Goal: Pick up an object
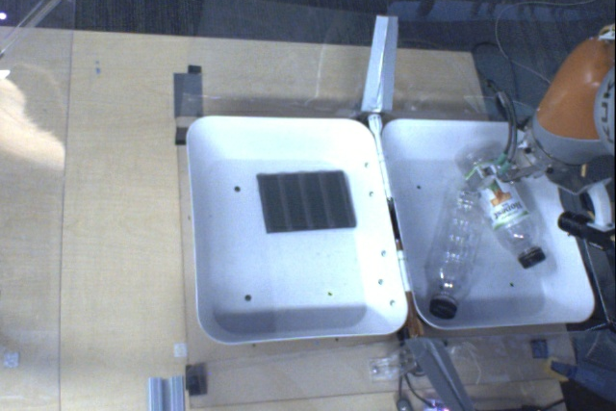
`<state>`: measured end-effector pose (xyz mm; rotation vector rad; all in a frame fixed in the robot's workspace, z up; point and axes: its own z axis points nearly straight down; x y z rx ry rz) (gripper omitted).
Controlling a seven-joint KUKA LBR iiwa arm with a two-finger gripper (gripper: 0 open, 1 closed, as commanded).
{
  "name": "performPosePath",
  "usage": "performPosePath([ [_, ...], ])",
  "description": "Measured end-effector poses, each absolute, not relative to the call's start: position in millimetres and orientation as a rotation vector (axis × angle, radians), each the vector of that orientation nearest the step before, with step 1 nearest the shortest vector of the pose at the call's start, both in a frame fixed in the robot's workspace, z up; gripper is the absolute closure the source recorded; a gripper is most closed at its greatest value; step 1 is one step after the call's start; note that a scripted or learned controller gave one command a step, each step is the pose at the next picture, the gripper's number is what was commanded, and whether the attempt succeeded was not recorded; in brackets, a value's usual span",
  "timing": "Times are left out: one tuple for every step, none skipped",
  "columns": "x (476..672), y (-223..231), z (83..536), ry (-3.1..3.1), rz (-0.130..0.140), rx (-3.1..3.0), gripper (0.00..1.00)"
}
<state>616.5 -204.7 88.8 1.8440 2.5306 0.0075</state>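
Two clear plastic bottles lie in the right bin point(568, 303). The longer bottle point(454, 245) points toward the front edge, its black cap at the near end. The shorter bottle point(504, 211) has an orange and white label and a black cap toward the right. My gripper point(504, 166) reaches in from the right, low over the far end of the labelled bottle, under the arm's orange band point(577, 101). A dark grey ribbed rectangular pad point(306, 201) lies flat in the left bin point(221, 303).
A metal divider post point(379, 63) rises at the back between the two bins. Cables point(500, 91) run behind the right bin. Black brackets point(188, 91) hold the left bin's corners on the wooden bench.
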Motion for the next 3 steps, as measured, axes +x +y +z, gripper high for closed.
performPosePath([
  [618.7,-203.6,100.5,2.528,0.013,1.838,1.00],
  [656.4,-205.5,130.1,2.240,-0.001,2.201,1.00],
  [668.3,-164.3,169.9,2.409,-0.003,2.018,1.00],
])
